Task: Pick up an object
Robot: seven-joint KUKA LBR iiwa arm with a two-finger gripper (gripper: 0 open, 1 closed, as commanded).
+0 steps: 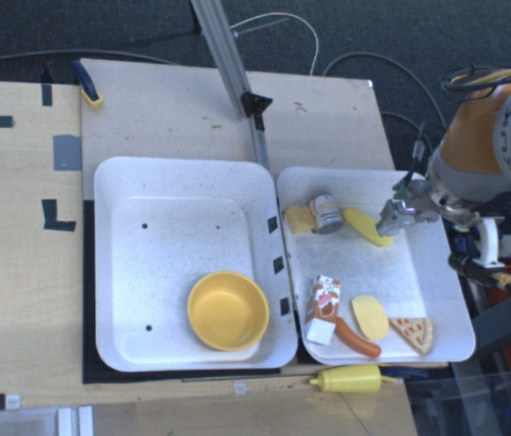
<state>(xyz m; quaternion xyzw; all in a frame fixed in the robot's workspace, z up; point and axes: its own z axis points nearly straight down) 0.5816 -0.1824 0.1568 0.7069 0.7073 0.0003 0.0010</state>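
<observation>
Robot jaws (395, 217) hover low in the right bin (437, 334), touching or just beside a yellow banana (365, 224) lying immediately left; their opening cannot be told, nothing visibly lifted yet

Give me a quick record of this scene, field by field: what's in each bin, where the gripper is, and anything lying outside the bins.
left bin: yellow bowl near its front right corner
right bin: small can, yellow block, banana, small carton, hot dog, yellow oval piece, pizza slice
gripper: at the banana's right end, above the right bin
grasp: cannot tell
outside bins: mustard bottle on the bench in front of the right bin
</observation>
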